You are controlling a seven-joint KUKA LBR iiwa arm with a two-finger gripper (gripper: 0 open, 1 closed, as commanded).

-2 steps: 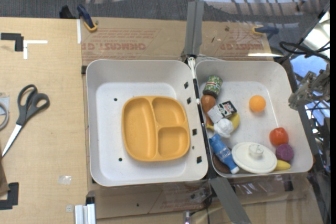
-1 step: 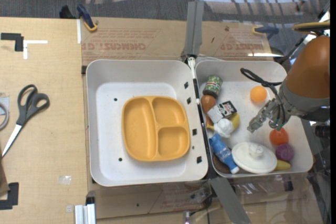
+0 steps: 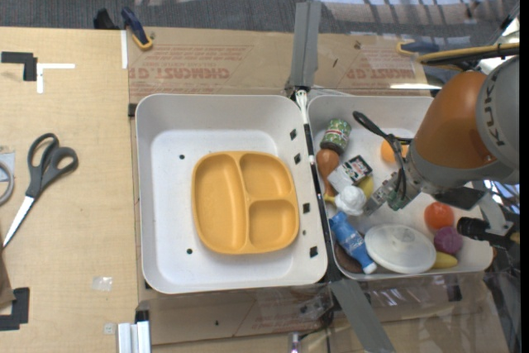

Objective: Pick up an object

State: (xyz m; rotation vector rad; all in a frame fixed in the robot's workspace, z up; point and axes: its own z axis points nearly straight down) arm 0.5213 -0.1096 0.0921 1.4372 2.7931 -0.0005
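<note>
In the camera view, the arm (image 3: 463, 128) is being reached in from the right over the right bin (image 3: 488, 264), and its gripper (image 3: 395, 194) is being held low among the clutter there; whether the jaws are apart or together cannot be told, and nothing is being shown between them. Just beside the gripper, a white bottle (image 3: 347, 198) is being crowded by a blue bottle (image 3: 349, 240), a small printed box (image 3: 357, 169) and a green can (image 3: 335, 133), with a white lid (image 3: 401, 248) lying near the front wall. The white bottle is being judged the nearest candidate: probably light, stiff and smooth, so slipping is to be expected unless it is being taken across its narrow body. In the left bin (image 3: 153, 202), a yellow divided plate (image 3: 245, 201) is lying flat, well apart from the gripper.
</note>
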